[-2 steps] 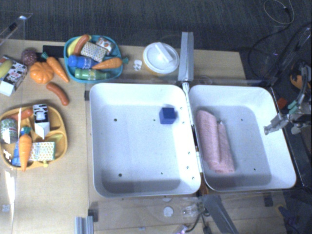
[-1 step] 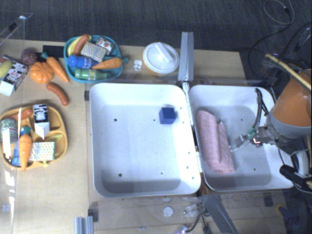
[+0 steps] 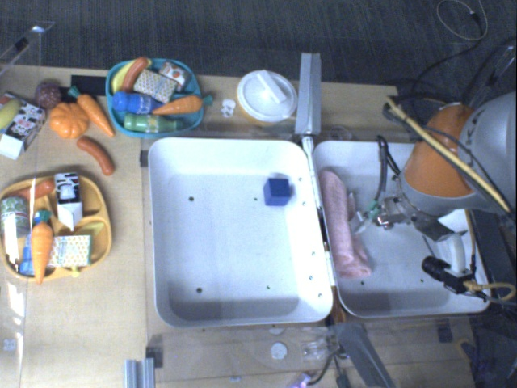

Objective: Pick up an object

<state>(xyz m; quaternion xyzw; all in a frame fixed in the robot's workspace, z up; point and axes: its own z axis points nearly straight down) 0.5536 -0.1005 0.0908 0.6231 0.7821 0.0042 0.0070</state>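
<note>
A small blue cube point(image 3: 278, 191) lies in the left bin point(image 3: 202, 297), toward its upper right. A long pink object point(image 3: 341, 226) lies lengthwise along the left wall of the right bin point(image 3: 396, 297). My gripper point(image 3: 376, 214) hangs low over the right bin, just right of the pink object's middle and close beside it. Whether it touches the pink object cannot be made out. The arm's orange band point(image 3: 436, 162) sits above and right of the gripper.
Outside the bins, a blue bowl of toy food point(image 3: 153, 95) and a white lidded container point(image 3: 266, 95) stand at the back. A yellow tray of toys point(image 3: 52, 229) and loose toy vegetables point(image 3: 81, 124) lie at the left. Cables point(image 3: 452, 273) trail in the right bin's right side.
</note>
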